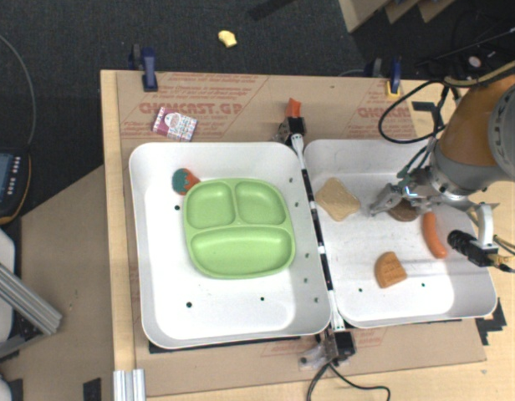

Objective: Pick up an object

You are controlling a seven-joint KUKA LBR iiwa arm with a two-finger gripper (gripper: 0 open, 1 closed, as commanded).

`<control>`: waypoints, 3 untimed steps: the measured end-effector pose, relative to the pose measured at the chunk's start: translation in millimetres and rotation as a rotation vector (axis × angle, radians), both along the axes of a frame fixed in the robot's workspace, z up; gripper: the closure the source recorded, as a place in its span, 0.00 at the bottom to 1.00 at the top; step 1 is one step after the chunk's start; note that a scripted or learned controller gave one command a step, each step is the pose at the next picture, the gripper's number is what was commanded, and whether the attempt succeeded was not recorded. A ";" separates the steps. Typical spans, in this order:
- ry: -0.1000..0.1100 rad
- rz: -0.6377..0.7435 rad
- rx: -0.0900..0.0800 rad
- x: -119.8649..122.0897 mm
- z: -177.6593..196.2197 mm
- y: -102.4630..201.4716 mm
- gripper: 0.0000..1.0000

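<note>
Hovering low in the right bin (458, 307), my gripper (397, 200) sits near the back of it, with a small dark brown piece (403, 213) just under and beside my tips; how far my fingers stand apart I cannot tell from this slant, and I see nothing clearly caught between them. Candidates lie close: a tan bread-like slice (337, 199) just to one side, an orange sausage-shaped piece (435, 235) on the other side, and an orange-brown wedge (390, 269) nearer the front of the bin; the left bin (157, 299) carries a green divided plate (238, 227) and a small red-and-teal thing (185, 180) at its rim, well apart from me. My worry is a glancing close; if I am off-centre on the dark piece, my tips may nudge it away or scrape the bin floor instead; the tan slice is close enough to be bumped or dragged along; a flat piece lying low offers little edge to pinch, so I may come up with nothing.
</note>
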State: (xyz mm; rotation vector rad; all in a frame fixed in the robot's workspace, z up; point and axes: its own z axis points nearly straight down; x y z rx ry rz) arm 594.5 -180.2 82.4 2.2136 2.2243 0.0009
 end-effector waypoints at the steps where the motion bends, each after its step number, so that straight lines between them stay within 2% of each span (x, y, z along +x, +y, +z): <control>1: 0.004 -0.002 0.013 25.4 3.5 -39.8 0.00; 2: 0.005 -0.001 0.005 11.1 2.3 11.1 0.00; 3: -0.001 -0.006 -0.001 31.2 2.6 -22.2 0.00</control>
